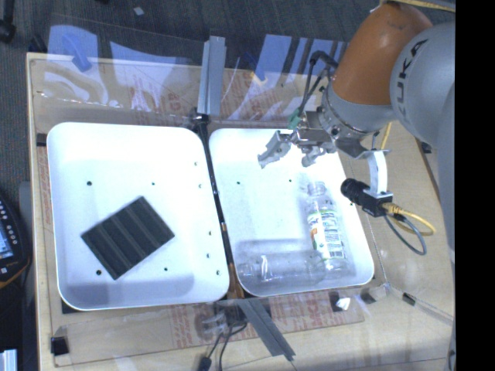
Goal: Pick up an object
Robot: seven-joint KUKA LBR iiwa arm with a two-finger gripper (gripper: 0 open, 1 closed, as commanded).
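Clear bottle [288,264] lengthwise along near wall

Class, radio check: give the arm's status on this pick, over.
Gripper open, above right bin, holding nothing. Two clear bottles lie below it, untouched. Dark ridged pad in left bin. Nothing in the way.

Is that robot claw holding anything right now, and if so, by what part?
Nothing. The gripper hangs open above the right bin, nothing between its fingers. The plastic bottles lie in that bin; the dark ribbed pad lies in the left one.
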